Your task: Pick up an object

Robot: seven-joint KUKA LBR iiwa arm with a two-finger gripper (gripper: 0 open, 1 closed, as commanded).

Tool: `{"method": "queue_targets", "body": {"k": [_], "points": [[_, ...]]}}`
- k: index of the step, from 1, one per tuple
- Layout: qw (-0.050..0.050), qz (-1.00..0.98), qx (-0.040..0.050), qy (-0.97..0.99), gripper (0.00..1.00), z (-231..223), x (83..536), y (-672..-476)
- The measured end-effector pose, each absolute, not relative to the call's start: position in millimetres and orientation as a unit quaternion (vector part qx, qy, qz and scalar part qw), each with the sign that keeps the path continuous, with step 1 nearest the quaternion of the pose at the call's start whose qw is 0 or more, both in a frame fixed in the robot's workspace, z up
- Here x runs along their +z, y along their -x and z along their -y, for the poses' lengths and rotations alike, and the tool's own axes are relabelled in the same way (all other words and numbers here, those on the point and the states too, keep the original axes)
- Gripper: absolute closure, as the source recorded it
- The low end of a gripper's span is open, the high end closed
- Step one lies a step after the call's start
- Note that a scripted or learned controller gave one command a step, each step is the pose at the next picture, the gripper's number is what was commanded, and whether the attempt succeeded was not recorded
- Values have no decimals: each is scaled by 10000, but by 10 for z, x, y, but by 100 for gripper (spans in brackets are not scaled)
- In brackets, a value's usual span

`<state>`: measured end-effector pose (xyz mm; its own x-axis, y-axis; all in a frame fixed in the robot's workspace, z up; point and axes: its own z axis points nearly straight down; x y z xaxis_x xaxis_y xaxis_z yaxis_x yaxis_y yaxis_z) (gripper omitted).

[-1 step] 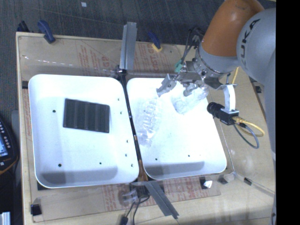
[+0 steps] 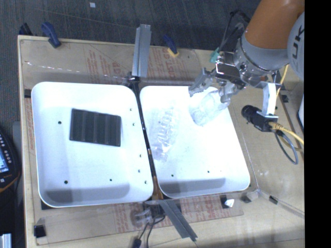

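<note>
The hand [image 2: 214,87] hung over the far right corner of the right bin [image 2: 235,154], at the end of the grey arm [image 2: 264,45] with its orange band. A clear plastic object [image 2: 206,106], perhaps a cup or small bottle, sat right at the fingertips and just below them, tilted, its upper end seemingly between the two fingers, so the hand appeared closed on it. Being see-through against the white bin, its outline was hard to follow, and whether it was lifted clear of the bin floor could not be told.

To the hand's left and lower down, a second clear, crinkled plastic piece [image 2: 164,130] lay in the same bin, near the wall between the bins. Farther left still, well apart from the hand, a dark ribbed rectangular pad [image 2: 95,127] lay flat in the left bin [image 2: 46,174]. The bench [image 2: 269,190] showed around both bins.
</note>
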<state>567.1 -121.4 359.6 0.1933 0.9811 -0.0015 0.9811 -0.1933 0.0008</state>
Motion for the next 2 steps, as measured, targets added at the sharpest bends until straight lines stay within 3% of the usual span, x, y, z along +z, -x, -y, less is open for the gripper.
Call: {"method": "queue_targets", "body": {"k": [1,2], "points": [[-6,-6174,-17,-7867,0,1482,3137,-5421],[-4,-5885,-17,-8085,0,2041,2987,-5583]]}}
